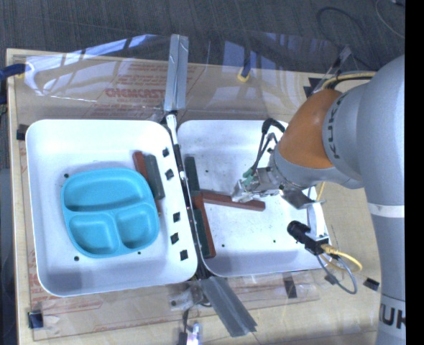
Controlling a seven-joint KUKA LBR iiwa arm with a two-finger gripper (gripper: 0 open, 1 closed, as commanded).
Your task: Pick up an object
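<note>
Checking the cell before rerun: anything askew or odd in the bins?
A brown stick lies across the right bin, one end resting against the long strip along the bin's left wall. The blue tray sits slightly skewed in the left bin. Nothing spilled.

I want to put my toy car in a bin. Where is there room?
In the left bin, the blue tray fills the middle; bare white lies along its left wall and front corner. In the right bin, the floor is bare below the brown stick and toward the back wall. Around the gripper it is crowded.
</note>
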